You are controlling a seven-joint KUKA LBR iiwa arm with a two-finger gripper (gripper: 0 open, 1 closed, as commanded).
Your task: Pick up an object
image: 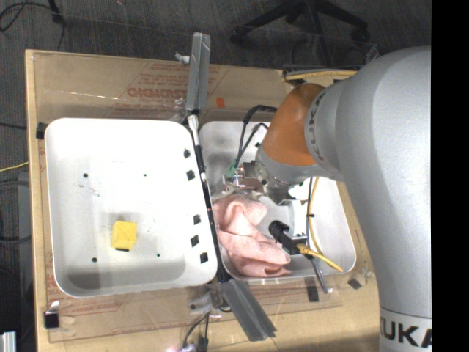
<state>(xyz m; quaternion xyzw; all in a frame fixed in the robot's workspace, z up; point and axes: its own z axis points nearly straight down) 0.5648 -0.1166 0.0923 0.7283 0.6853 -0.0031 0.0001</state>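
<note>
The gripper (250, 183) sits low in the right bin (340, 226) over the pink cloth (245, 237), apparently at the grasp step. Whether the claw is spread or pressed together cannot be told. The next move calls for a firm pinch, then a lift.

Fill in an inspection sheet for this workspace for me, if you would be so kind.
Surface: wooden bench bearing a left bin and a right bin, both white, side by side.
Job's things: yellow block in the left bin; pink cloth crumpled in the right bin.
Clutter: nothing seen.
Grippers: gripper over the right bin, at the cloth's upper edge; whether it holds anything cannot be judged.
Cables: black cable looping by the wrist.
Surroundings: dark floor; office chair base beyond the bench.
</note>
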